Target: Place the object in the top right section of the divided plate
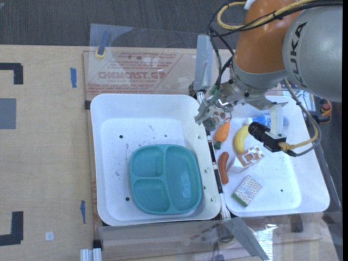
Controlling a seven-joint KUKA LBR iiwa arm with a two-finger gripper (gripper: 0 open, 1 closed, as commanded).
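Overhead view of both bins. My gripper (pixel 209 109) hangs over the seam between the two bins, at their far edge, and something small and patterned in white and brown sits at its tip; whether the fingers are spread, pressed together or pinching that item I cannot tell from this angle. The divided plate (pixel 165 179), teal with three sections, lies in the left bin (pixel 109 124), and all of its sections are bare, so by my judgement nothing has been delivered and the whole carry to the top right section remains. In the right bin (pixel 304 194) lie the candidates: a carrot (pixel 221 132), a banana (pixel 241 138), a sausage (pixel 223 167), a small carton (pixel 252 155) and a checked packet (pixel 247 190). Which one is the object is not settled here. Legible writing: part of "KUKA" on my arm's grey housing (pixel 318 42). Red print on the clear sheet (pixel 130 72) behind the bins is too faint to read.
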